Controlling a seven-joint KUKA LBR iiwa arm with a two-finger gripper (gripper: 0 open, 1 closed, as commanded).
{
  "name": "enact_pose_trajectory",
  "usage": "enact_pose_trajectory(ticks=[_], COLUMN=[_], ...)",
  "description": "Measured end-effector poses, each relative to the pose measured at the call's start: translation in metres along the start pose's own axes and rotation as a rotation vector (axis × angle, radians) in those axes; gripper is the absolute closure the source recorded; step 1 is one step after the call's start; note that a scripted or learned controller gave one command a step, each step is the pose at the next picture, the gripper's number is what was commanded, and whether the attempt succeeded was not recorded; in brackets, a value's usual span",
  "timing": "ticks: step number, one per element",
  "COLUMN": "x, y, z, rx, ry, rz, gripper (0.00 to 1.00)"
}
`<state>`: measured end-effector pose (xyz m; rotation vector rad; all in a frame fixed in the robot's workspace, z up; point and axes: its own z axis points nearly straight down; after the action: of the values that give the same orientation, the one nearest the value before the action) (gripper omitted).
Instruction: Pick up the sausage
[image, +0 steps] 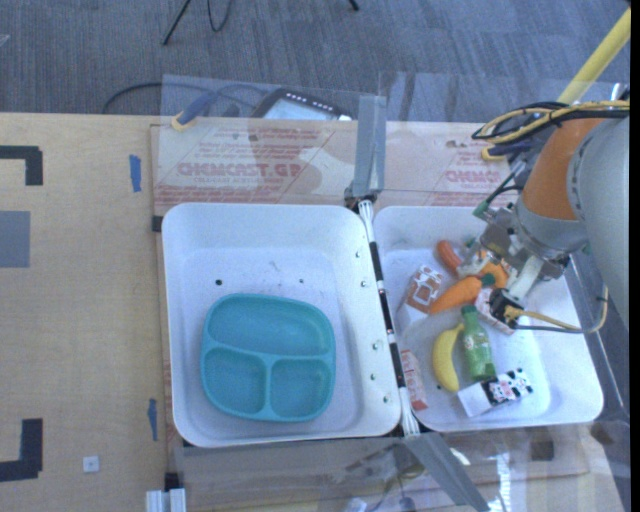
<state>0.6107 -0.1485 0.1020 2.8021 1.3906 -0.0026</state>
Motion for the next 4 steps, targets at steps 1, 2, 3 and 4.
enact_pose_trajectory(ticks=[1, 2, 3, 4], x=[0.066, 0.14, 0.169, 0.19], y=[0.012, -0.056, -0.141, -0.179], z=[0.012, -0.082, -0.083, -0.038], rx=[0.016, 0.015, 0.018, 0.015], ry=[-0.014, 0.003, 0.001, 0.006], rz=[0.231, 0.217, 0.197, 0.142], gripper=[1.0, 1.0, 1.0, 1.0])
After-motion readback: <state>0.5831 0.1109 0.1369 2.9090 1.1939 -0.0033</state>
